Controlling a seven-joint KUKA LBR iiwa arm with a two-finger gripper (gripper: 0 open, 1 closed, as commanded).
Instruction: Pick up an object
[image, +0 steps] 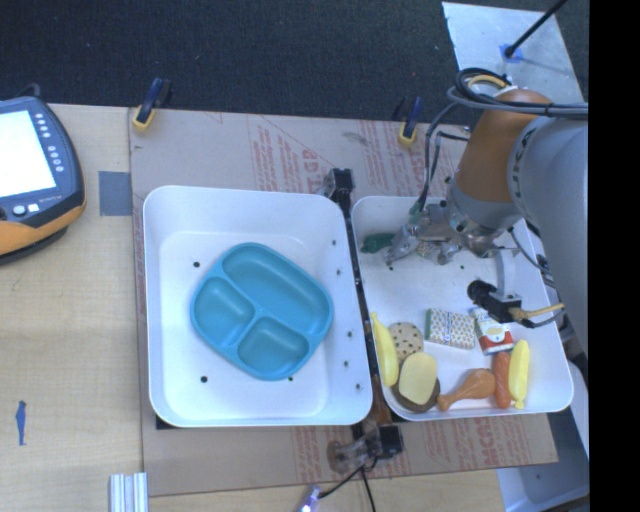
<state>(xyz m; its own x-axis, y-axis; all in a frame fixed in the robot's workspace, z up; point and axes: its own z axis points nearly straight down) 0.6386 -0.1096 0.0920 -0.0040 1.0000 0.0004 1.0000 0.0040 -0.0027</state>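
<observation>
Grey-and-orange control pendant (30, 170) sits on the bench at the view's far left, well apart from the gripper. Next comes the left bin (160, 300), holding a blue sectioned plate (262, 311) that lies below and far to the left of the gripper.

In the right bin (440, 290), a small dark-green piece (378, 241) lies just beside the gripper (405, 245) on its left – whether the two touch cannot be told. The gripper hangs low over the bin's upper left corner, and whether it is open or closed cannot be told either; nothing is visibly held.

Below the gripper, along the bin's near edge, are:
- a yellow banana (385, 350)
- a speckled cookie (406, 339)
- a pale yellow round piece (418, 377)

Further right and below – all apart from the gripper – are:
- a green patterned block (450, 327)
- a brown drumstick (466, 389)
- a red-and-white piece (492, 338)
- an orange carrot (501, 378)
- a yellow corn cob (519, 368)
</observation>
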